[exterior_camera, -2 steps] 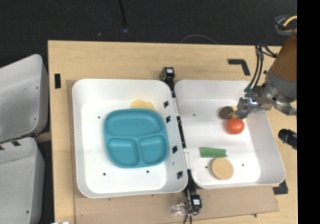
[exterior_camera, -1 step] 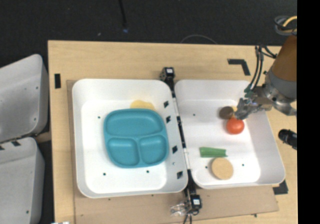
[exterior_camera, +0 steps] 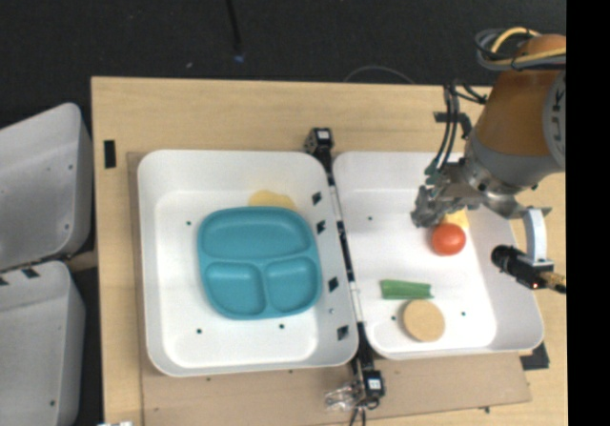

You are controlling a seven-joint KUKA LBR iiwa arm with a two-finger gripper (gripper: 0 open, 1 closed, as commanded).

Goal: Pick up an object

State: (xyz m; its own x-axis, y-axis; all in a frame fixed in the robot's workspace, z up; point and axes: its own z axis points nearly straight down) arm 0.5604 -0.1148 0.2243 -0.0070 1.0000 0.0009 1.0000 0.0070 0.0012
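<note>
Gripper (exterior_camera: 434,208) low in rt bin (exterior_camera: 477,334), touching tomato (exterior_camera: 448,240).

Tray (exterior_camera: 257,262) in left bin (exterior_camera: 157,253) (tomato (exterior_camera: 448,240) right)

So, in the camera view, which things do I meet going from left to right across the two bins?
Blue tray → green piece → round tan disc → red ball.

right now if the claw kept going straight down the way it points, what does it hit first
Most likely the red tomato, which sits just below the claw in the right bin, with a yellow piece beside it. Height is hard to judge, so the claw might land beside it.
</note>
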